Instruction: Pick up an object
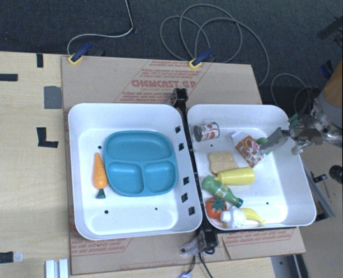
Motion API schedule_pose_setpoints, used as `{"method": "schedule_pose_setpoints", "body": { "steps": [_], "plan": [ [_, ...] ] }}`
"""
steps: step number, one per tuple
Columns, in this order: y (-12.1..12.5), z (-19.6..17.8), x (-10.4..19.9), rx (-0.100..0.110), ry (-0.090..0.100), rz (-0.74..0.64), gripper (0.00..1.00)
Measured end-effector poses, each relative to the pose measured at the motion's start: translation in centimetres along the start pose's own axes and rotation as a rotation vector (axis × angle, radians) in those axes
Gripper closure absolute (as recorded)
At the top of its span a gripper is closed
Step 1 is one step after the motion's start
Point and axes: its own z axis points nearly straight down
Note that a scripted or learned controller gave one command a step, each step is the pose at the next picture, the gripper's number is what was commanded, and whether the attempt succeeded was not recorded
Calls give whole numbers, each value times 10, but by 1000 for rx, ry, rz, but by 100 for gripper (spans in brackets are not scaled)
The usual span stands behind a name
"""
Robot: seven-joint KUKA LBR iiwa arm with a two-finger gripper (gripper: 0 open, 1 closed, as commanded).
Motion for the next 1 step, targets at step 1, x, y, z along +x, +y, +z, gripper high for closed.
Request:
{"method": "schedule_pose_setpoints", "body": {
  "steps": [1],
  "plan": [
    [93,121,-16,-6,-2,-2,0]
  ]
}}
